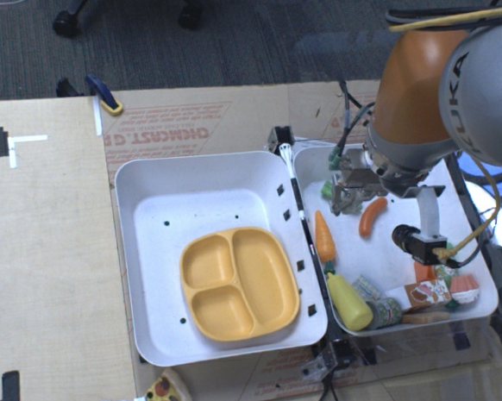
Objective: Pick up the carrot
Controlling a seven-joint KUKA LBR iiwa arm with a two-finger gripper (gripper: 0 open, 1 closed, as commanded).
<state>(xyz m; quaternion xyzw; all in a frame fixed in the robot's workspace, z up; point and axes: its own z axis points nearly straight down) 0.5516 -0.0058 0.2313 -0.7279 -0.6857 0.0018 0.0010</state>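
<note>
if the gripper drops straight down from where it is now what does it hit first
Probably the bare white floor of the right bin, between the orange carrot and the red sausage; depth is unclear beneath the gripper.

We find the divided plate [238, 283] in the left bin [147, 195] | carrot [324, 236] by the right bin's [475, 303] left wall | bottle [348, 302] just nearer us | gripper [347, 195] behind carrot.

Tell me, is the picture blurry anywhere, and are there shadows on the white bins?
In the camera view, the carrot and the yellow plate look sharp; the arm looms large and a bit soft because it is close to the camera. Soft shadows lie inside the left bin along its walls, and the arm darkens the top of the right bin.
</note>
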